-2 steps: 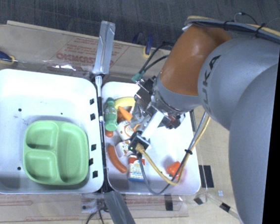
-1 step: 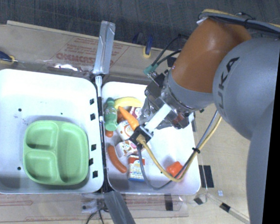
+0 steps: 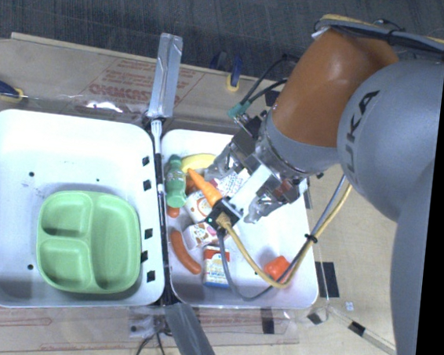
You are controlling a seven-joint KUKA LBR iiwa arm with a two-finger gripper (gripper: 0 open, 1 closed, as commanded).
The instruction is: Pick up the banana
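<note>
Camera view: gripper (image 3: 240,194) hangs over right bin (image 3: 293,287), beside banana (image 3: 198,161); finger state cannot be told. Approach step; next: shift far-left onto banana.

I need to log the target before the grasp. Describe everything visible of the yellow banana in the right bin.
The yellow banana is smooth and plastic-looking, with a curved body. It lies flat at the far end of the right white bin, near the wall shared with the left bin. Its right end is covered by the grey arm's gripper. A green bottle sits at its left, and an orange carrot lies just in front; contact cannot be told.
</note>
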